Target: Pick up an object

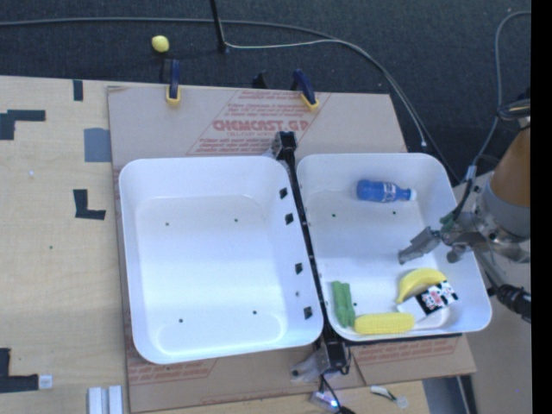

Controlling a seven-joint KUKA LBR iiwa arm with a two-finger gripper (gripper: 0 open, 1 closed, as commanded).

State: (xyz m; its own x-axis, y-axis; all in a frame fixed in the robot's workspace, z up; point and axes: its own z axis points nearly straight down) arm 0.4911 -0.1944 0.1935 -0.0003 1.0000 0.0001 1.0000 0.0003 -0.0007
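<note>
I judge that I am in the approach step: the gripper (pixel 424 244) enters from the right edge of the frame and hangs over the right bin (pixel 345 166), near its right wall, and nothing sits between its jaws. The jaws seem to stand apart, released, though the grey metal is small and a little blurred. The possible objects all lie in this bin: a blue bottle (pixel 385 191) in the upper part, well apart from the rest, and in the lower right part of the frame a banana (pixel 419 282), a black and white packet (pixel 437 297) touching it, a corn cob (pixel 384 323) and a green piece (pixel 343 304) just beside the cob. The banana is nearest to the gripper, so I think the next move needs a descent and a clean closing around it, without catching the packet. On the cardboard sheet (pixel 250 123) under the bins I read red letters, something like "CHEMCAST", the rest is not legible. The packet print is too small to read.
</note>
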